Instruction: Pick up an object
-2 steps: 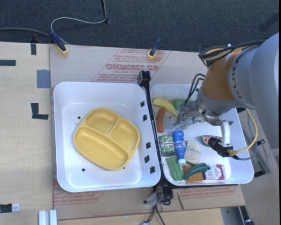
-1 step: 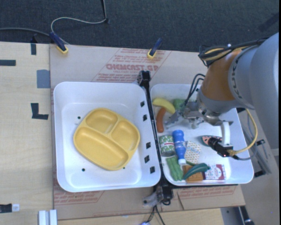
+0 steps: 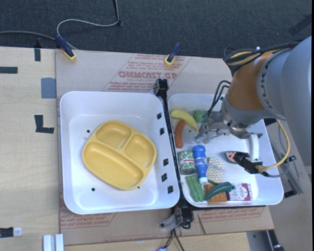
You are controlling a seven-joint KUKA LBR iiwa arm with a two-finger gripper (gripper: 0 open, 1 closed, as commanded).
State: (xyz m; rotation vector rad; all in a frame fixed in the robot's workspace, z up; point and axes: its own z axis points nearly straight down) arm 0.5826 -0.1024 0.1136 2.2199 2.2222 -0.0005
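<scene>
The claw point(image 3: 205, 132) hangs low in the right bin point(image 3: 269, 192), just beside the banana point(image 3: 184, 118); whether it is clenched or released I cannot tell. The banana lies at the far left corner, beside the carrot point(image 3: 178, 135). It looks like light, stiff, smooth plastic, best pinched across its curved middle.

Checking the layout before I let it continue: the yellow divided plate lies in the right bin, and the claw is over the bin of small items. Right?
Not quite. The camera view shows the yellow divided plate in the left bin, not the right. The rest holds: the claw is over the right bin of small items.
</scene>
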